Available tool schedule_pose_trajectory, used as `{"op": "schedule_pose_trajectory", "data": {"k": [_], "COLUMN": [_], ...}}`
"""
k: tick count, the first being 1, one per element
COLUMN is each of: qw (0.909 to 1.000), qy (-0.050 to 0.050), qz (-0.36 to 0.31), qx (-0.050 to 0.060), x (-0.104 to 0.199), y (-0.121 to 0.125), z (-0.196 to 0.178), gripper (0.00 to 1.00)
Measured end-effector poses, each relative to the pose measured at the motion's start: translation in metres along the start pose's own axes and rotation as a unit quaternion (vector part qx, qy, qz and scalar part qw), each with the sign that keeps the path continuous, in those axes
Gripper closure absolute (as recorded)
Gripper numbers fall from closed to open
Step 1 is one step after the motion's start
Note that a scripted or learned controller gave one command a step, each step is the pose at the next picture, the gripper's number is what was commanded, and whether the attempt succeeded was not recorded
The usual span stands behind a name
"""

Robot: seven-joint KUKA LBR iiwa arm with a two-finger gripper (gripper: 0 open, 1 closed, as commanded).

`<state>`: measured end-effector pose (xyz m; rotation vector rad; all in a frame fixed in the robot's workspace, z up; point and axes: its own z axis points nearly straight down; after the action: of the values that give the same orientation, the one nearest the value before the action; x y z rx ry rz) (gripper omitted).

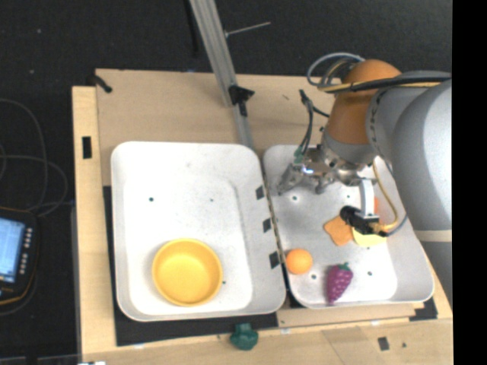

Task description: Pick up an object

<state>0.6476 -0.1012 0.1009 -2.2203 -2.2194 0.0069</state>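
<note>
While the gripper hangs over the back left corner of the right bin, its jaws look spread apart with nothing between them, just bare white bin floor underneath. All the loose stuff sits further toward the front of that same bin. The plastic grape bunch is the only one with a clear long axis: it lies near the front edge, slanted, with the green stem end pointing up and to the right in the view and the narrow purple tip pointing down and to the left. Just left of it, but not touching, is a small orange ball, tucked close to the bin's left wall. Behind the grapes, about mid-bin, lies a flat orange piece, sort of wedge-shaped, with a point aimed left. A yellow lump sits right against its right side, partly hidden, and I can't make out what it is. Over in the left bin, a yellow bowl sits upright near the front, well apart from everything else. A little green thing lies on the bench outside the bins, at the front.
</note>
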Motion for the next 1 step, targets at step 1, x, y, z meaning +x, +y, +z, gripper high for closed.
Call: {"op": "schedule_pose_trajectory", "data": {"k": [1], "qw": [1.0000], "qy": [0.000], "qz": [0.002], "qx": [-0.004], "x": [-0.0010], "y": [0.0022], "z": [-0.0151], "gripper": [1.00]}}
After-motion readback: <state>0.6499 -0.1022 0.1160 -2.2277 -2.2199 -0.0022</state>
